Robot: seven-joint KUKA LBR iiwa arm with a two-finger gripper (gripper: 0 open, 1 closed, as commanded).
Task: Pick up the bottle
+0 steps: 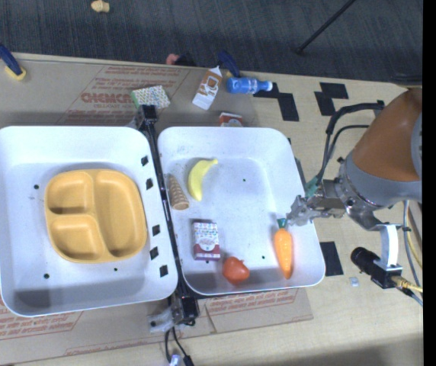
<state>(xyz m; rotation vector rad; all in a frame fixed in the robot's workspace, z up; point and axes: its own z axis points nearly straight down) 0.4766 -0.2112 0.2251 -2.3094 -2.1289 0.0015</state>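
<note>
Plainly, the claw [298, 210] hovers at the right bin's [226, 136] right rim, just above the orange plastic carrot [283, 252]; whether it is parted or closed I cannot tell. The small blue plastic bottle [242, 86] lies on its side well beyond the claw, outside the bin on the cardboard [88, 90]. A descent here would likely catch the carrot instead.

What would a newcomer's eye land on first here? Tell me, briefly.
Probably the yellow divided plate sitting in the left bin. Next, the bright food in the right bin: a banana near the top and a carrot at the lower right, close to the gripper.
</note>
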